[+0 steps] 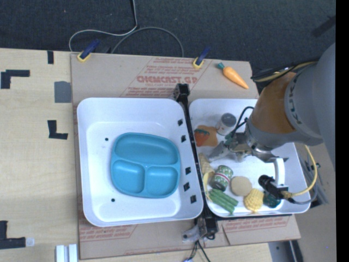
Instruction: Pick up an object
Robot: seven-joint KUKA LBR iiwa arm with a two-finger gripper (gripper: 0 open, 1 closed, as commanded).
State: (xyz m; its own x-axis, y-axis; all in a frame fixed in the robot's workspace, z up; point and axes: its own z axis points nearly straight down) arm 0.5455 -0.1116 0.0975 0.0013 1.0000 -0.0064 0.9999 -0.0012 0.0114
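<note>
Both white bins (pixel 87 124) look like smooth, glossy plastic. The blue divided plate (pixel 145 165) at centre left has a softer satin plastic sheen. Beneath lies matt brown cardboard (pixel 158 75) with printed red lettering. The toy carrot (pixel 234 76) at upper right looks like smooth plastic. The arm's orange band (pixel 271 111) appears matt.

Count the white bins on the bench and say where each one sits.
2. The left bin holds a blue plate; the right bin, touching it, holds toy food. The arm covers part of it.
</note>
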